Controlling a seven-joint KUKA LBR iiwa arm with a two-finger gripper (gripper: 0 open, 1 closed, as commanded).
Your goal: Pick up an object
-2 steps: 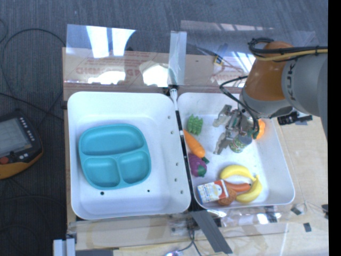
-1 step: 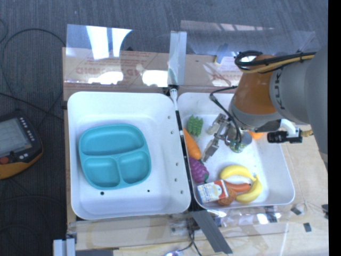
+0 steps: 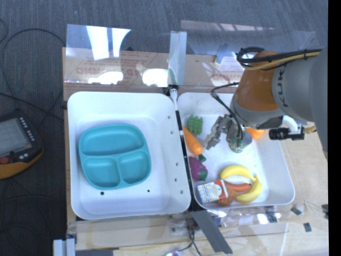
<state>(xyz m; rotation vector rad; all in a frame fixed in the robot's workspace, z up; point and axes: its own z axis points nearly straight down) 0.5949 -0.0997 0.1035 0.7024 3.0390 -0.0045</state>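
Two white bins side by side. Left bin holds a teal divided tray, lying flat. Right bin has the clutter – green toy near the top left, carrot just below it along the divider, purple item under that, then a small carton touching a banana at the front (something red-orange wedged between them, hard to identify). Gripper sits low in the right bin's middle, fingers spread open, nothing between them – carrot just to its left, not touching. Small orange bit beside the wrist.
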